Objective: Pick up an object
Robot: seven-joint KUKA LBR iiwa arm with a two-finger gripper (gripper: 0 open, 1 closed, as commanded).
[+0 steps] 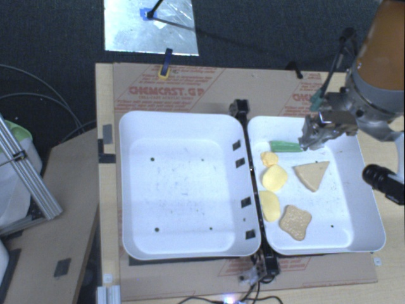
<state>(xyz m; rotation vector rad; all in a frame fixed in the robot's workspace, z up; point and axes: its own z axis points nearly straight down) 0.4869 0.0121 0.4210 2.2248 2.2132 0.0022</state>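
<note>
Item: pincer (310, 141), mounted on the grey arm with the orange band, entering from the right and hanging low over the far part of the right bin (364, 189). Whether it is released or clenched cannot be told from this slant; nothing is visibly caught in it. Nearest item: green stick (285, 147), lying flat on the bin floor near the far wall, long axis running left to right across the bin, its right end touching or just beside the pincer tip, the rest of its length extending to the left of the tip. Judgement: the coming move turns on this offset, since the pincer sits at the stick's end and not over its middle, so a small shift leftward would likely be needed to straddle it across the short axis. Other contents of the right bin, nearer the camera: tan wedge (312, 175), three yellow pieces (274, 178) along the left wall, tan biscuit (295, 221). Left bin (136, 163) adjoins on the worktop.
</note>
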